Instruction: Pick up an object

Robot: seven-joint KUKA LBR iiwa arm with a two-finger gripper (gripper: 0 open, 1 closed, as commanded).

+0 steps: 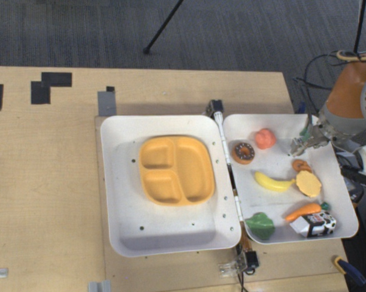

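No text, label, brand or number can be read anywhere. The small carton [314, 225], well in front of the gripper [300, 145] at the near corner of the right bin [347, 226], carries black-and-white printing with a patch of red, but it is too small and blurred to make out.
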